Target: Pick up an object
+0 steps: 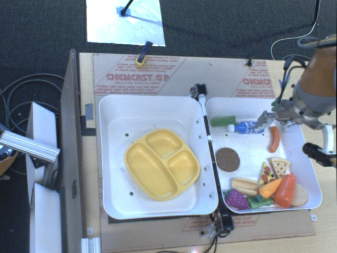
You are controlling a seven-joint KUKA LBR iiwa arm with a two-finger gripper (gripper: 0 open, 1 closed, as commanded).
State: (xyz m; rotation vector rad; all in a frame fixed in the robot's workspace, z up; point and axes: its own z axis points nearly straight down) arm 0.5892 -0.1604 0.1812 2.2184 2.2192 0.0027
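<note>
Hovering beside the blue bottle [244, 126], the end effector [267, 119]; opening and hold impossible to tell.

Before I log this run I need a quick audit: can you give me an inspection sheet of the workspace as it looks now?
Surface: bench under a printed cardboard sheet, bearing two white bins side by side.
Job's things: right bin holds a blue bottle, green piece, sausage, brown patty, pizza slice, hot dog bun, carrot, red pepper, grapes.
Clutter: left bin holds a yellow divided tray.
Grippers: gripper low over the right bin's far side, beside the bottle; finger state unclear.
Cables: black coils left of the bench; white cable near the arm.
Surroundings: dark carpet, pale floor sheet.
</note>
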